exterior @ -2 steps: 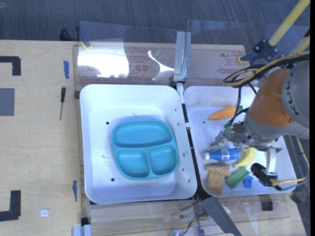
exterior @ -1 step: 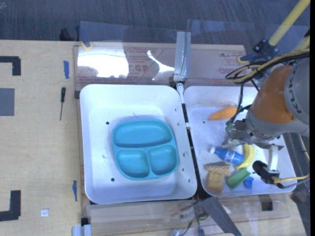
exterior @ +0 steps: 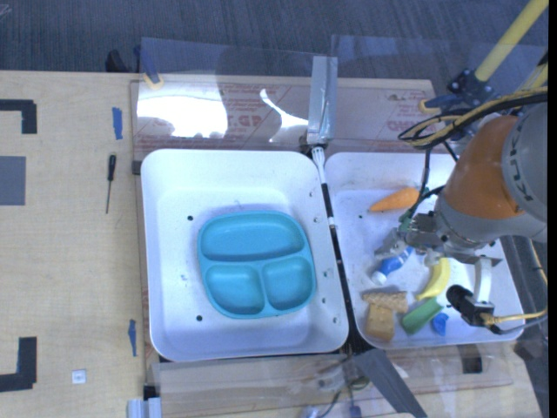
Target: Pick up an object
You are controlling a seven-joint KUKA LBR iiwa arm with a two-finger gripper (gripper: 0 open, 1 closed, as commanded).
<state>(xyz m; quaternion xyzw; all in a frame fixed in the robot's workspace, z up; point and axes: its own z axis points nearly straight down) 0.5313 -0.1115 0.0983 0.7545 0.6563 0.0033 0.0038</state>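
Objects: your carrot, banana and tube crowded the right bin.
Gripper: hovered among them; you couldn't tell its claw state.

arm: grey links | orange band above wrist | black and yellow cables

Blue sectioned tray, screwdriver on bench
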